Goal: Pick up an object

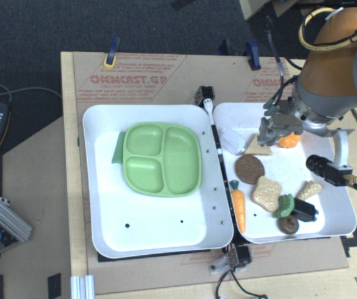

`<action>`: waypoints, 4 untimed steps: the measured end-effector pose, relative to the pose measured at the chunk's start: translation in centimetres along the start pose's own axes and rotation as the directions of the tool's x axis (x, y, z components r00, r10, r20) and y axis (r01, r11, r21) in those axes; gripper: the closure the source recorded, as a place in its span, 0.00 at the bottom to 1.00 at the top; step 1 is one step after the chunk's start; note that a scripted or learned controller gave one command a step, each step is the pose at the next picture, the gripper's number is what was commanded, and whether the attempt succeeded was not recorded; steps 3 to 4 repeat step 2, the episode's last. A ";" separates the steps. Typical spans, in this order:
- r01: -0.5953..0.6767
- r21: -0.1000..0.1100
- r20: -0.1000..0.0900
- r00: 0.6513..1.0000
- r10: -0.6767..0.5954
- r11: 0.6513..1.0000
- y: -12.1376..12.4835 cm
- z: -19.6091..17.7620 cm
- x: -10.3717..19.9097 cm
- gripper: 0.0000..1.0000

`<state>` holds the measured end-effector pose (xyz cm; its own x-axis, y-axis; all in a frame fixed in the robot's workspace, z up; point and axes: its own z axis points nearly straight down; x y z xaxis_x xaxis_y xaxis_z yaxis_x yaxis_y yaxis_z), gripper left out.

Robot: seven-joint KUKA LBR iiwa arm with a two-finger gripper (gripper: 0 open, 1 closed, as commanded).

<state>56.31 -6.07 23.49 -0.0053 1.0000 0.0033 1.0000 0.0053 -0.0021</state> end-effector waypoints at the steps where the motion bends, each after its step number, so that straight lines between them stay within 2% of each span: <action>1: -0.003 0.002 0.002 1.000 0.003 1.000 -1.1 2.0 3.2 1.00; 4: -0.005 -0.001 0.002 1.000 0.005 1.000 -1.5 1.5 2.8 1.00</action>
